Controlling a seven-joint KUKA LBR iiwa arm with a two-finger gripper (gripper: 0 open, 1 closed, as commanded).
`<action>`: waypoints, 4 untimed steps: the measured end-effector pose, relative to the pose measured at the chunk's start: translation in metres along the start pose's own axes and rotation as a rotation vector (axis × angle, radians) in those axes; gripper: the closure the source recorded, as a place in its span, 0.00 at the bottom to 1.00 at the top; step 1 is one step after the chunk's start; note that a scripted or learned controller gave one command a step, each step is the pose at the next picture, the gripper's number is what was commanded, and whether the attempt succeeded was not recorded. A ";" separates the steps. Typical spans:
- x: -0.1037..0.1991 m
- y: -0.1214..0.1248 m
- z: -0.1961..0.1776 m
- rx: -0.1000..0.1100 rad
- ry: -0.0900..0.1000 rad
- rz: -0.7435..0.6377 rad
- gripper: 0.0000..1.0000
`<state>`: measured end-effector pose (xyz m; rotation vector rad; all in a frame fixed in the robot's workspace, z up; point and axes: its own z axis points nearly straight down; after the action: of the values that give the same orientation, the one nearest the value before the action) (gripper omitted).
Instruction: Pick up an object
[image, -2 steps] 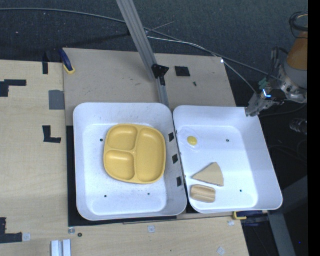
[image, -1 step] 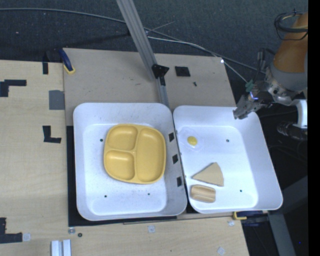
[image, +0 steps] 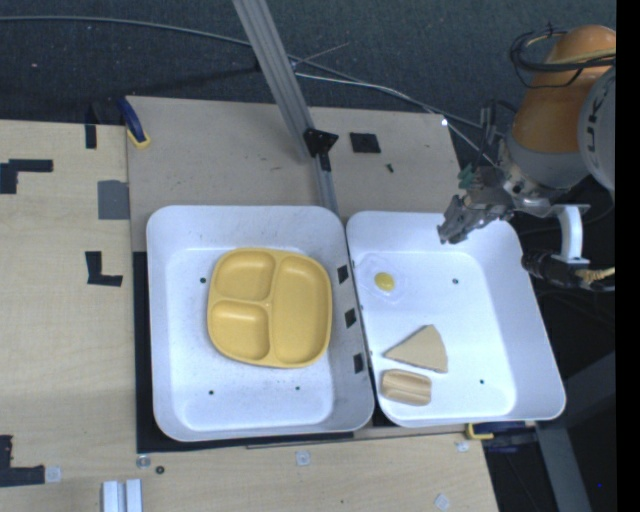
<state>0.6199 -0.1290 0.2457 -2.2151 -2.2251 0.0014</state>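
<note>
Three small objects lie in the right bin (image: 500, 300): a yellow round piece (image: 385, 282) near its left wall, a tan wedge-shaped piece (image: 420, 349) lower down, and a tan bread-roll-like piece (image: 406, 387) near the front edge. My gripper (image: 450, 232) hangs over the bin's far right corner, well above and to the right of the yellow piece. Nothing shows between its fingers.
The left bin (image: 180, 300) holds a yellow divided plate (image: 269, 306) with three compartments. A grey metal pole (image: 285, 80) slants across the back of the bench. Cables run behind the arm at the upper right.
</note>
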 end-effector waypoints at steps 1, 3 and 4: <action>0.041 -0.021 0.005 0.001 0.000 0.001 1.00; 0.131 -0.061 0.011 0.002 0.000 0.000 1.00; 0.186 -0.077 0.025 0.003 0.000 -0.002 1.00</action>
<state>0.5425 0.0564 0.2211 -2.2120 -2.2257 0.0045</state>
